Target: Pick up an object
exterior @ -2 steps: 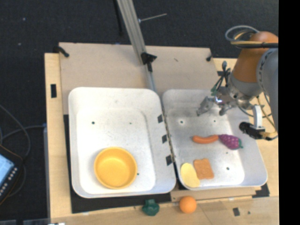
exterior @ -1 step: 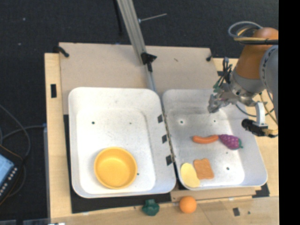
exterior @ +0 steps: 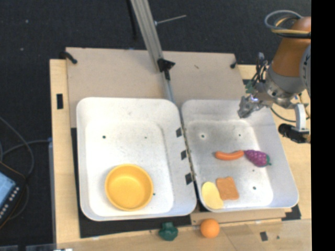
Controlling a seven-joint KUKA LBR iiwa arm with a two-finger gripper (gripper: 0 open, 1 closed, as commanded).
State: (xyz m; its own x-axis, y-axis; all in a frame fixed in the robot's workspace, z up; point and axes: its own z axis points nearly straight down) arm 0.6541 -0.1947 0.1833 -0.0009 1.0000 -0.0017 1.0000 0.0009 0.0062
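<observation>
- Wooden bench [exterior: 60, 140] on a dark carpeted floor [exterior: 31, 20].
- Tan board [exterior: 120, 75] laid across the bench top.
- Slanted aluminium post [exterior: 146, 25] rising from the board, well left of the jaws.
- Black cables [exterior: 15, 145] at far left.

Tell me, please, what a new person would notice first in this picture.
Probably the yellow bowl, bright in the left bin. Next, the small cluster in the right bin: an orange carrot touching a purple toy, with a yellow piece and an orange-brown block nearer the front. The gripper hangs over that bin's far right corner.
</observation>
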